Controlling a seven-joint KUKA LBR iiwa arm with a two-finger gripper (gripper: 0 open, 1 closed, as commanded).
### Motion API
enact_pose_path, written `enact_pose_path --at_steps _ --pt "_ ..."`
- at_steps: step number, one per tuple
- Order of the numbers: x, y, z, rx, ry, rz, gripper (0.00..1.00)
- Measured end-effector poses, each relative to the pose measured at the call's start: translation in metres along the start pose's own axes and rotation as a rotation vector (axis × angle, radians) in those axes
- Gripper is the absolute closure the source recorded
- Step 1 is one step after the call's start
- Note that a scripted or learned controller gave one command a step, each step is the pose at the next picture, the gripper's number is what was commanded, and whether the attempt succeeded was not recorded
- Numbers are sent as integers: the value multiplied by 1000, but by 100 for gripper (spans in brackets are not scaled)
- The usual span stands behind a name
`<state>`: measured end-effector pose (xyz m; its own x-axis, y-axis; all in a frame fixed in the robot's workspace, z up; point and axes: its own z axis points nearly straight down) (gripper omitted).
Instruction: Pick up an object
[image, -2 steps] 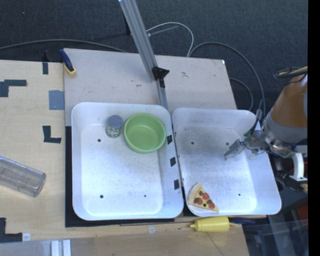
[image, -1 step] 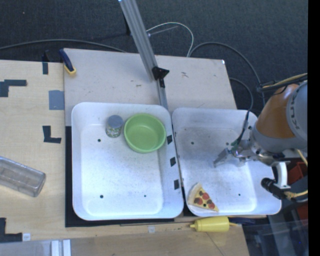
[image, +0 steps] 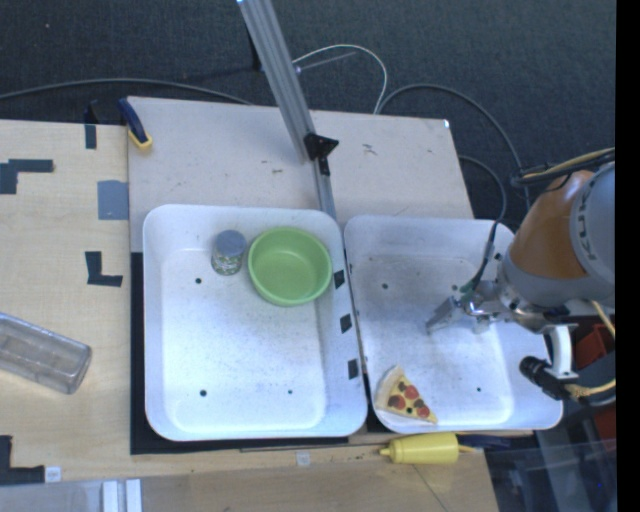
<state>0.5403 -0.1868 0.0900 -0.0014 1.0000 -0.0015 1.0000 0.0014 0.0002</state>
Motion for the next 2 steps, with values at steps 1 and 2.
enact_pose_path --at_steps 1,2 --pt "1 0 -10 1 1 -2 100" --pt "3 9 -70 -4 0 -1 100"
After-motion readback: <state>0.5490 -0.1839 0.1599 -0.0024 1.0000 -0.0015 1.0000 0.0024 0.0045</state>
